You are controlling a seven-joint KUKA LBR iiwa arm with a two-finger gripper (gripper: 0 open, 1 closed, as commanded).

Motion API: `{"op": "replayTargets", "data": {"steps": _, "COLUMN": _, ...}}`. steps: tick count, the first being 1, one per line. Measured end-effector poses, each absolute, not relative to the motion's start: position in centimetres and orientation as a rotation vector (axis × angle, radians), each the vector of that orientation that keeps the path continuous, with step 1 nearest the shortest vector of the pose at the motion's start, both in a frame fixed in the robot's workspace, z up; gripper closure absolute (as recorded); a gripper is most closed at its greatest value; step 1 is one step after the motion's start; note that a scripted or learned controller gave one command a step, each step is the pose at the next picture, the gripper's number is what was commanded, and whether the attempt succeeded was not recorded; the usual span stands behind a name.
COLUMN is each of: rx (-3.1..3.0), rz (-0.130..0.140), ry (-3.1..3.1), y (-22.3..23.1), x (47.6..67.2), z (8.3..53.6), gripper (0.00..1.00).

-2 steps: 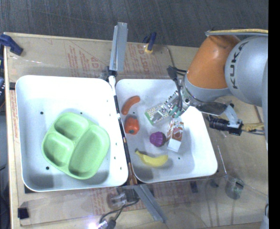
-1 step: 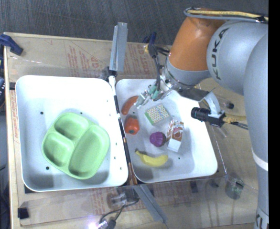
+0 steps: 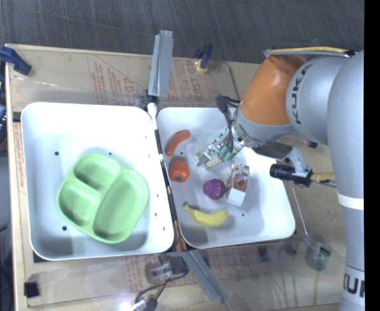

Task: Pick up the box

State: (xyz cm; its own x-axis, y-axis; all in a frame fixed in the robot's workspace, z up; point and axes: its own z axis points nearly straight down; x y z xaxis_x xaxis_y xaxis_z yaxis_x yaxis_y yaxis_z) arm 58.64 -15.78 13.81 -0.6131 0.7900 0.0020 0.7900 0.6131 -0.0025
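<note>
Currently jaws hover in the right bin, just left of the box; their opening is unreadable.

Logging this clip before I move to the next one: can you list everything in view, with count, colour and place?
box: 1, brown and white, right bin, right of the purple item
purple round item: 1, purple, middle of right bin
banana: 1, yellow, near front of right bin
tomato-like item: 1, orange-red, left side of right bin
sausage-like item: 1, orange, back left of right bin
divided tray: 1, green, left bin
bins: 2, white, side by side on the bench
arm: 1, grey with orange band, reaching in from the right
gripper: 1, above the right bin, behind the box
</note>
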Motion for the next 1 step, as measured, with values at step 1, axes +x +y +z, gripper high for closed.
{"op": "replayTargets", "data": {"steps": 1, "rx": -0.790, "rz": 0.001, "ry": -3.044, "y": -10.95, "x": 60.94, "z": 24.54, "gripper": 1.00}}
